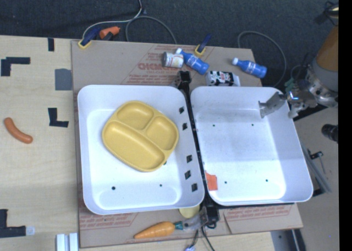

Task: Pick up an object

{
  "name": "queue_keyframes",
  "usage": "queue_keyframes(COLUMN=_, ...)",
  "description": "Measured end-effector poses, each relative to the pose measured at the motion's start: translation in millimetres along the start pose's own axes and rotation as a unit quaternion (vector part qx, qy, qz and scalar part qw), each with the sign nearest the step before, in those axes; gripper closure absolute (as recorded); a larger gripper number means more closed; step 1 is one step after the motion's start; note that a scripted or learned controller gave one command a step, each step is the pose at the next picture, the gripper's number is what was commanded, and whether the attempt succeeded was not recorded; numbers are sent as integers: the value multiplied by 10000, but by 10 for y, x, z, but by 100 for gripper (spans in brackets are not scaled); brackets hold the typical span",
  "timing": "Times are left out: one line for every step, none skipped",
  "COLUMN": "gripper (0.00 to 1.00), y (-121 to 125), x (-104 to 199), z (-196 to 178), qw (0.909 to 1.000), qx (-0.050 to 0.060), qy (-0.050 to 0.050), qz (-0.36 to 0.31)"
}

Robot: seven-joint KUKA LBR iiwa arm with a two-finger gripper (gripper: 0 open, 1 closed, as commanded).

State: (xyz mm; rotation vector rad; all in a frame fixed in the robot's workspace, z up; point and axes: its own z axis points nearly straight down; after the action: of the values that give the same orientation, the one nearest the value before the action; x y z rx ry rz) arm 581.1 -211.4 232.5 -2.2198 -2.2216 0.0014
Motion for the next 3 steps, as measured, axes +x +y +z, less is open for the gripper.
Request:
queue_keyframes(gripper=0, y=-564, x=262, z=1515, qw=10000, qx=-21, qy=-14, qz=6)
queue_keyframes(gripper=0, y=334, x=804, z=1328, qw=10000, qx=-39, qy=5, qz=-43)
queue_keyframes(gripper=0, y=207, x=1108, z=1463, qw=10000, qx=-30, qy=-29, qz=-10)
